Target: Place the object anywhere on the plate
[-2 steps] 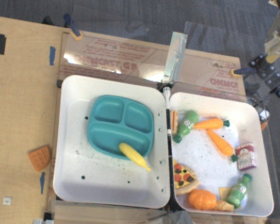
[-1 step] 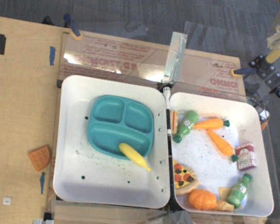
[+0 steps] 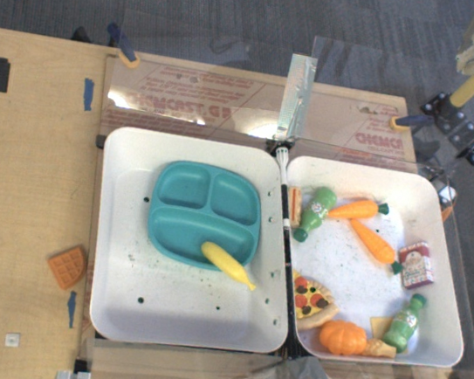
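Plainly, how the jaws stand cannot be told from this view, whether released, clenched or grasping, so each place below is given thing against thing and not measured from them. Nearest the camera, in the right bin (image 3: 450,287), a toy pumpkin (image 3: 344,338) sits just beside a pizza slice (image 3: 311,298), with a small green bottle (image 3: 404,322) tilted against the near right corner. These look like the stock of loose pieces to pick from, dropped in no order. Out on the bench, left of both bins, an orange waffle (image 3: 67,266) lies alone, well apart from everything else. In the left bin (image 3: 112,289), a yellow banana (image 3: 228,263) is the likely object of the task. It lies slantwise across the near right corner of the teal divided plate (image 3: 203,210). Its upper end rests on the plate's surface, and its lower tip reaches past the rim toward the bin floor. Since anywhere on the plate counts, I judge the placing as good as done, though the overhang leaves it loosely seated and a nudge could roll it off. The plate itself sits toward the far half of its bin, its three compartments bare. Farther back in the right bin a red carton (image 3: 417,265) lies near the right wall. Two carrots (image 3: 374,243) angle toward each other beyond it. A second green bottle (image 3: 315,209) leans by the divider between the bins. Farthest of all, a clear upright panel (image 3: 297,96) stands at the junction of the bins.
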You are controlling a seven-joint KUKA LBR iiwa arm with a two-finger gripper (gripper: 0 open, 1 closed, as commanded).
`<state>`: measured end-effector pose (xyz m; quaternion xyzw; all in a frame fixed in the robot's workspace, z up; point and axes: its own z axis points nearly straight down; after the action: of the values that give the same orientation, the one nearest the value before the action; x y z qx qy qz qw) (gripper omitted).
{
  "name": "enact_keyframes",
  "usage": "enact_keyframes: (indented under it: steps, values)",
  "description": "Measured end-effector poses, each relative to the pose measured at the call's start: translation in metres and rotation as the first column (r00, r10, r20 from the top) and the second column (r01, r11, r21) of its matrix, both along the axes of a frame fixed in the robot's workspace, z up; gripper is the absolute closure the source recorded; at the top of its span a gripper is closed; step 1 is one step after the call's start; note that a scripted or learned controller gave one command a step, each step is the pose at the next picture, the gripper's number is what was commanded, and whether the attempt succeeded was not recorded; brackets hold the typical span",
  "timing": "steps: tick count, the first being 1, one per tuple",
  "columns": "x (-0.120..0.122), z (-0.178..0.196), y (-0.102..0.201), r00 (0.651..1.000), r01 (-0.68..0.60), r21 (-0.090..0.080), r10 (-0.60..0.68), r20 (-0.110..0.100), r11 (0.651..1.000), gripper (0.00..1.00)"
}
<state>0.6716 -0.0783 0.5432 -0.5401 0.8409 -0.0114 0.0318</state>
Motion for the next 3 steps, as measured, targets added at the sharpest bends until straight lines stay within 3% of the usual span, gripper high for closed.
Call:
enact_keyframes:
  steps: [3]
  values:
    - [0.002,0.041,0.004,0.999,0.003,0.011,-0.003,0.04,1.0,1.0]
